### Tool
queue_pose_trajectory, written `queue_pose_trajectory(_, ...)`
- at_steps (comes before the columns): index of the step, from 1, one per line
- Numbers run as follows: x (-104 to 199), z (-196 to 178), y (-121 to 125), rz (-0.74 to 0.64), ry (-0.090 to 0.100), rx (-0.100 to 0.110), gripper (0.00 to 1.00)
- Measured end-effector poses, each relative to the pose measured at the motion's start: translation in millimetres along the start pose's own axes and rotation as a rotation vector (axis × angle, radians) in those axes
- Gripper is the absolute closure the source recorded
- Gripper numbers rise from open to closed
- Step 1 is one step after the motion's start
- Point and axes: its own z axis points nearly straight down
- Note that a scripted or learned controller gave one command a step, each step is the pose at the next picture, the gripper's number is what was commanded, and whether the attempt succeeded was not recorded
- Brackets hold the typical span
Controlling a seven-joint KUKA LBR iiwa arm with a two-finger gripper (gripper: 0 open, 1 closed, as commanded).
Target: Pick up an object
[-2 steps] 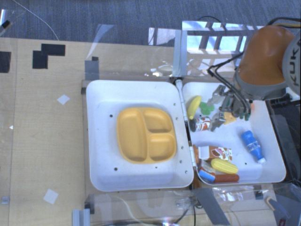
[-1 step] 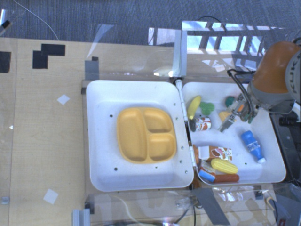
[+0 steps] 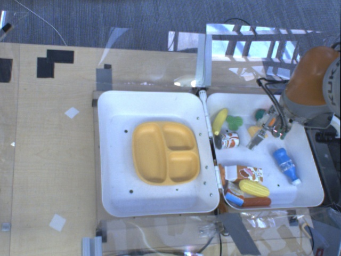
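**Claw over right bin, nothing gripped yet**

My claw [image 3: 259,137] hangs low in the right bin [image 3: 311,196], reaching in from the right with my arm [image 3: 311,84] above the bin's back corner. I can't tell how the claw is set; the tips are small and blurred against the white floor. Nothing visibly sits in it, so I count no grasp.

All the candidates are in this bin, which is why I'm here and not over the left one. Just beside my claw on its left: a small can [image 3: 230,140], with a yellow piece [image 3: 219,120] and a green piece [image 3: 234,122] above it. A teal bit [image 3: 260,113] and something orange [image 3: 254,131] lie close to my wrist, partly covered, hard to identify. The blue bottle [image 3: 286,165] lies on its side, apart from the rest, nearer the front right. Front left corner holds a crowded pile: a carton [image 3: 242,173], corn [image 3: 253,188], a hot dog [image 3: 256,200].

The left bin [image 3: 114,196] carries only a yellow tray [image 3: 165,152], flat and wide, a poor pick for two fingers.

Judgement: I'm at the approach or descent stage. The can is nearest; the bottle is the cleanest target since nothing crowds it. The pile risks a glancing miss.
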Motion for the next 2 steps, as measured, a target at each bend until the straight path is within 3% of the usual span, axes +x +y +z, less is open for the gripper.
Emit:
queue_pose_trajectory(1,-21,17,57,0.032,0.004,0.007,0.0)
queue_pose_trajectory(2,22,16,75,-0.157,-0.003,-0.003,0.0)
